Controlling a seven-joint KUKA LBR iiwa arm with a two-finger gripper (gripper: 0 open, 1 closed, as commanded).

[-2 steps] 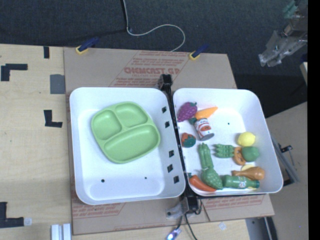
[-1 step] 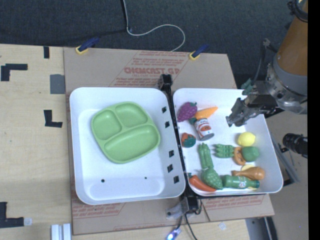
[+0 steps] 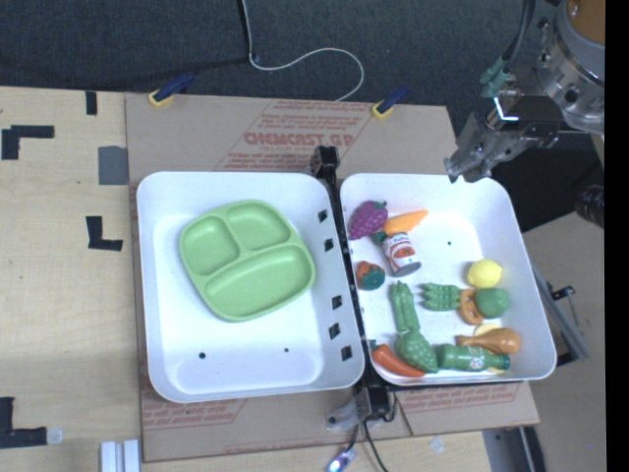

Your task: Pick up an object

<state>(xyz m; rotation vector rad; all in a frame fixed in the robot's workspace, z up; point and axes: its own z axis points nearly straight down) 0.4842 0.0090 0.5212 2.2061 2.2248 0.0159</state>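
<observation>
My gripper (image 3: pixel 470 165) hangs above the far right corner of the right bin (image 3: pixel 491 197), its dark fingers close together with nothing between them. Below it in that bin lie several toy foods: purple grapes (image 3: pixel 368 218), a carrot (image 3: pixel 408 220), a small red-labelled can (image 3: pixel 401 253), a yellow lemon (image 3: pixel 484 273), a green round fruit (image 3: pixel 492 302), a green cucumber (image 3: pixel 403 306) and a green bottle (image 3: pixel 472 359). The gripper is apart from all of them.
The left bin (image 3: pixel 167 347) holds a green divided plate (image 3: pixel 246 259). A black divider with clips (image 3: pixel 339 264) runs between the bins. A white cable (image 3: pixel 295 62) loops behind on the dark backdrop. Cardboard lies under both bins.
</observation>
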